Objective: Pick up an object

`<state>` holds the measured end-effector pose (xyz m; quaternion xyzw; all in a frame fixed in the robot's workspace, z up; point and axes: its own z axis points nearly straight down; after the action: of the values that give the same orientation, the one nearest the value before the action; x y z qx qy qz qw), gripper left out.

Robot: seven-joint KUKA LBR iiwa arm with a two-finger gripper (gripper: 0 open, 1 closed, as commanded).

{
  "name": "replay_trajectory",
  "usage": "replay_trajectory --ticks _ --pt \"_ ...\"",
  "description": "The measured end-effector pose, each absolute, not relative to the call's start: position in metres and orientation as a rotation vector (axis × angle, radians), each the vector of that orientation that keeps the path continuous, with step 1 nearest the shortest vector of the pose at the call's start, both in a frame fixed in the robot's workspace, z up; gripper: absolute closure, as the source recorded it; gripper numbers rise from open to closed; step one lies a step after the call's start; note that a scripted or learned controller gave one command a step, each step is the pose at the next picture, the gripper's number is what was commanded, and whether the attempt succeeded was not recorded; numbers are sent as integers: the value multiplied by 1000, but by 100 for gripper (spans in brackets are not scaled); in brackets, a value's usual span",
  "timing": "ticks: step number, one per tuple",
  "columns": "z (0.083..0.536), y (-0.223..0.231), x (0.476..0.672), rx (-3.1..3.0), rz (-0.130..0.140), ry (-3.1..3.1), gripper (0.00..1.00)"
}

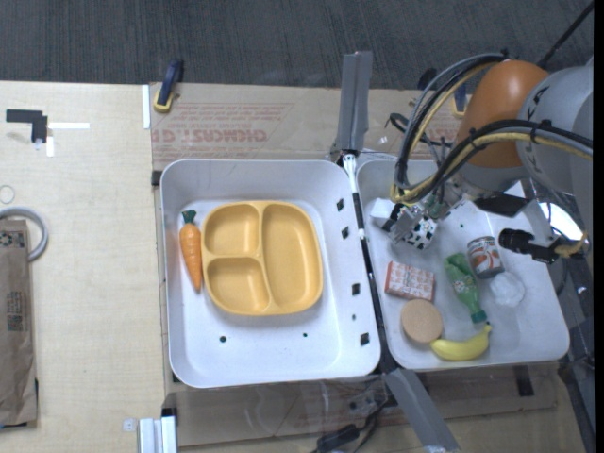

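Note:
My gripper (412, 226) hangs low over the upper left part of the right bin (545, 340), just above a small red-and-white box (410, 279). Below the box lies a round tan disc (421, 321), and a yellow banana (462, 344) rests at the bin's front. A green packet (463, 285) and a small red-labelled can (484, 256) sit to the gripper's right. The grey arm with its orange band (500, 102) comes in from the upper right, trailing black and yellow cables. The gripper's tip is partly hidden by its own body.
In the left bin (179, 347) a yellow divided plate (261, 257) lies flat with an orange carrot (192, 251) along its left side. A raised divider (363, 253) separates the bins. A clear plastic item (508, 291) lies near the can.

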<state>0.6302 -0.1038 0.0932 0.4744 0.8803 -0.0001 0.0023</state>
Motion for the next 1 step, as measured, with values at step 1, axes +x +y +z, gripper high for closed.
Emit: replay_trajectory --ticks 1 --pt "92 -113 622 2345 -8 2095 0"
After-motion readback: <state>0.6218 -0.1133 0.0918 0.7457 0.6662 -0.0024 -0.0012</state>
